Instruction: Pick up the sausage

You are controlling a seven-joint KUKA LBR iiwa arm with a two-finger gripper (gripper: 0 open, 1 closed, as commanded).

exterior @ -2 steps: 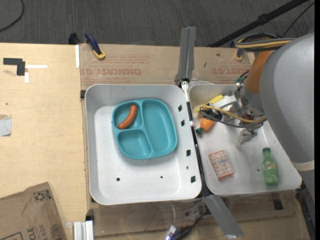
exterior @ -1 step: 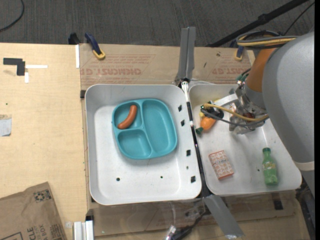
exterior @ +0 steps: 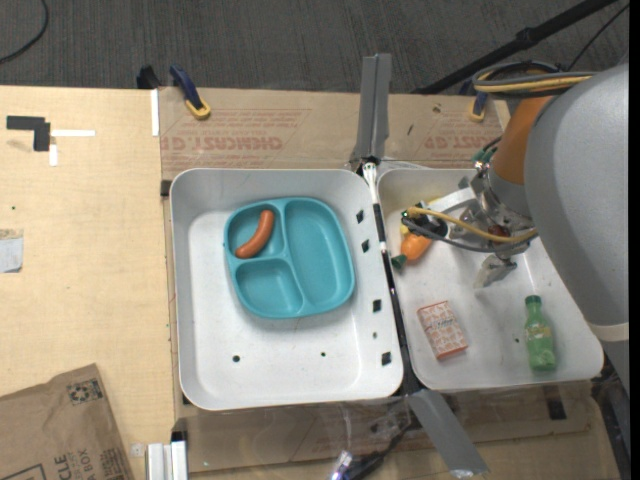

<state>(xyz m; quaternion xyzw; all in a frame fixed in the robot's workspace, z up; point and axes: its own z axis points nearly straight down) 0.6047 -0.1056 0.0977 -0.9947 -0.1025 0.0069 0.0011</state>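
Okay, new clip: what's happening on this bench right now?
A grey KUKA arm reaches in over the right bin, its gripper hanging above the bin floor near a carrot. The sausage it should pick up lies untouched in the upper-left compartment of the teal divided plate in the left bin. A small red-patterned packet and a green bottle also lie in the right bin.

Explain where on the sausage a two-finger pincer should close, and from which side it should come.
Probably the middle of the sausage, coming straight down from above. It lies flat in a walled section of the blue plate, so sideways approaches are blocked. Set the fingers across its narrow width, since it runs diagonally.
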